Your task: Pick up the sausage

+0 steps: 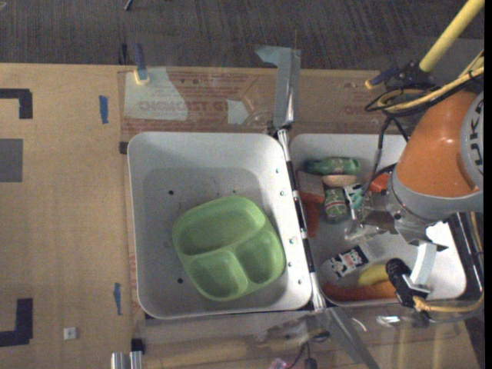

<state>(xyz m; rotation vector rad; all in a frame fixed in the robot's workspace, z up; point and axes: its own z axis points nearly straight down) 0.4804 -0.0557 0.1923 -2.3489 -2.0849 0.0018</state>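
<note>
End effector [367, 220] sits low over the middle of the right bin [304, 146], partly hidden under the grey wrist and orange band; cannot tell its state. The right bin is cluttered. The sausage [310, 204], a reddish-brown cylinder, lies along the bin's left wall, just left of the end effector. Crowding it: a green wrapped item [332, 164] at the top, a small green can [335, 204] right beside it, a tan rounded piece [340, 180] between those two. Further forward are a black-and-white carton [345, 263], a yellow banana [374, 273] and an orange-red carrot-like piece [355, 290] along the near wall. The left bin [146, 160] is shallow white plastic and holds a glossy green three-compartment plate [228, 247] with nothing in it. Both bins sit on the tan cardboard-topped desk [61, 206] with blue tape marks.
</note>
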